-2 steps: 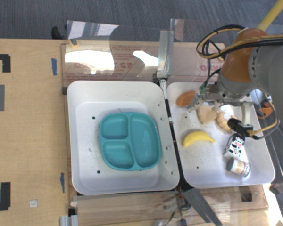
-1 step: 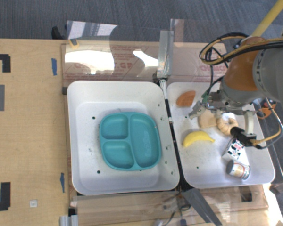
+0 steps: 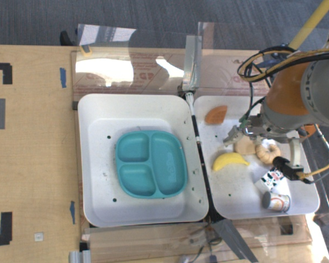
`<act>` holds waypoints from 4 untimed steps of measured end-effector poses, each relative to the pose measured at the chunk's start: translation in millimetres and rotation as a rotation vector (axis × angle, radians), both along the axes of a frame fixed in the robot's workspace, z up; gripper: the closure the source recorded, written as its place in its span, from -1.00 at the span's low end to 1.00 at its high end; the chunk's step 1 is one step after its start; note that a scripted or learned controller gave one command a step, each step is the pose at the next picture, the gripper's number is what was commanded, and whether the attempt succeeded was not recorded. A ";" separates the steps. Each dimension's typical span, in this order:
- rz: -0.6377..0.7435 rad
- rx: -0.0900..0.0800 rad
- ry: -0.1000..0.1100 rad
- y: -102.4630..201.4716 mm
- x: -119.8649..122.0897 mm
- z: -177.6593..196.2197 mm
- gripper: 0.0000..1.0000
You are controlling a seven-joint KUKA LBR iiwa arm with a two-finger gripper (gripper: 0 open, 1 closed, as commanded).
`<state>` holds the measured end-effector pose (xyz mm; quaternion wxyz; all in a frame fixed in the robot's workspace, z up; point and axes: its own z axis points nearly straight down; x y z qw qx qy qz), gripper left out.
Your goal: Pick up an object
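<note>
Arm over the right bin (image 3: 312, 201), gripper (image 3: 242, 131) low among the objects.
You see the teal divided plate (image 3: 151, 163) far to the gripper's left in the left bin (image 3: 93, 119); can (image 3: 276, 193) below-right, banana (image 3: 231, 161) just below, orange piece (image 3: 216, 114) just above. Finger state: you cannot tell.

You see two white bins (image 3: 93, 163). One holds a teal divided plate (image 3: 151, 164). The other holds a yellow banana (image 3: 231, 161), an orange wedge (image 3: 216, 114), a tan pastry (image 3: 267, 152) and a white can with black patches (image 3: 276, 189). The arm (image 3: 299, 89) is grey and orange.
</note>
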<state>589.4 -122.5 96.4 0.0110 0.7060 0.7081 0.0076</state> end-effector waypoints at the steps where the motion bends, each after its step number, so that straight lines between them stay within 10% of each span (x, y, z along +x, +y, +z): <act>1: 0.002 0.007 0.042 -10.8 74.7 -11.6 -1.00; 2: -0.002 0.004 0.023 -3.7 15.8 -9.8 -1.00; 3: 0.002 0.005 0.040 24.8 74.9 -11.4 -1.00; 4: 0.004 0.005 0.041 25.7 75.6 0.7 1.00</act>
